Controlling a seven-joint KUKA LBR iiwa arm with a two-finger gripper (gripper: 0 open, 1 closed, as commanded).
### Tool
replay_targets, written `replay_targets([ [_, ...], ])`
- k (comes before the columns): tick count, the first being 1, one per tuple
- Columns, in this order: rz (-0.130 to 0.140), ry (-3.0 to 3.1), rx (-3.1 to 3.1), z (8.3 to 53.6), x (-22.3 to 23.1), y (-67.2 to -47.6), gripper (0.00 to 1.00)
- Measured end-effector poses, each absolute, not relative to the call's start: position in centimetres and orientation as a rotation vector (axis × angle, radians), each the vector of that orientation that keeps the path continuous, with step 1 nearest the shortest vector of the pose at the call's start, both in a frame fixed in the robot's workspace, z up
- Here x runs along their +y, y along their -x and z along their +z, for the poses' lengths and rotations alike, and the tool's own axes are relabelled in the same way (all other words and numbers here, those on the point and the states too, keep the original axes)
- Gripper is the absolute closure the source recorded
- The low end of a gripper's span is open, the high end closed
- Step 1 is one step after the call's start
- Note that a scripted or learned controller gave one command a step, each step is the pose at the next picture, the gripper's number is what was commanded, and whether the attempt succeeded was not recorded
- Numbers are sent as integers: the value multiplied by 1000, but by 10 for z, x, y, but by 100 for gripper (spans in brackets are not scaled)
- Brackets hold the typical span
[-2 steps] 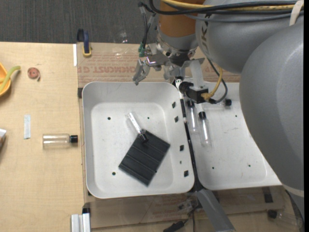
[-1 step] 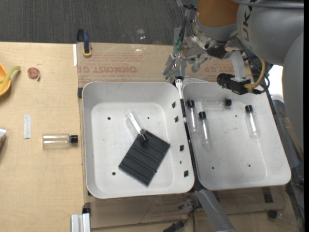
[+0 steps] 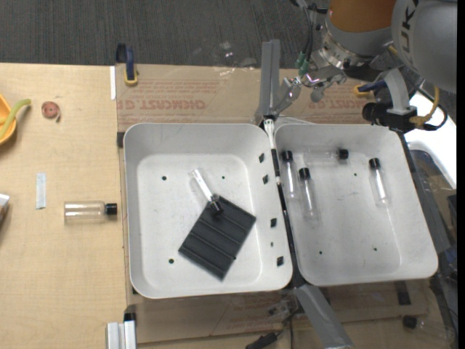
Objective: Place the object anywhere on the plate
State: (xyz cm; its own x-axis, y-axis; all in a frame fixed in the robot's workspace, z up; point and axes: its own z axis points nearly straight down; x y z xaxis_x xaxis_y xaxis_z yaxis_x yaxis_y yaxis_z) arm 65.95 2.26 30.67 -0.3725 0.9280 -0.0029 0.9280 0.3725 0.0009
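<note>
Hovering at one o'clock above the right bin, the claw leaves its state impossible to tell. One clear vial lies in the left bin, its cap end touching the dark ribbed plate; a good placement would rest it fully on the ridges.

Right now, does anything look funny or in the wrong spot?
Yes. One vial lies on the bench, outside both bins. In the left bin, another vial rests with its black cap end on the dark plate, and the plate sits crooked. The rest of the vials lie in the right bin.
</note>
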Motion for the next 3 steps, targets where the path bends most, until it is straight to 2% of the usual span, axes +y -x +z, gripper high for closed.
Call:
replay_targets([
  [1,-1,-1485,2764,343,-33,-659,0],
  [2,-1,-1119,2930,389,-139,-659,0],
  [3,-1,-1090,2942,442,-195,-653,0],
])
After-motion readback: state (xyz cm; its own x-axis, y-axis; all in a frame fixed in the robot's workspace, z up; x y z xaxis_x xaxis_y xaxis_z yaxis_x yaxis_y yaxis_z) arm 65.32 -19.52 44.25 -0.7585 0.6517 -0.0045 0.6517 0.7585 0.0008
